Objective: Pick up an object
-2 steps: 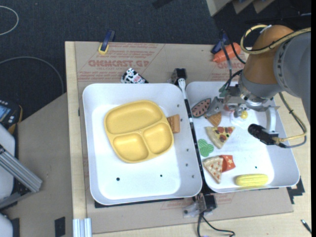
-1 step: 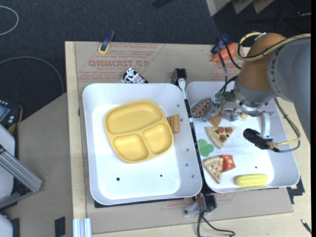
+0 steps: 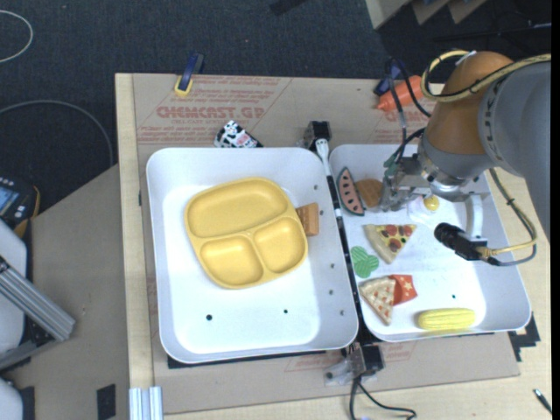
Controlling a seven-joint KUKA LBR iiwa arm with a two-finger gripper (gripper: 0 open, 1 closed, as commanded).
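Gripper (image 3: 395,191) low in right bin (image 3: 503,261), over cookie (image 3: 370,192) beside watermelon slice (image 3: 351,192). Finger state: cannot tell. Pizza slices (image 3: 391,239), corn (image 3: 448,319) nearby. Yellow tray (image 3: 245,232) in left bin (image 3: 175,261).

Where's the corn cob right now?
The corn cob lies at the near edge of the right bin, just right of the pizza slice and red piece.
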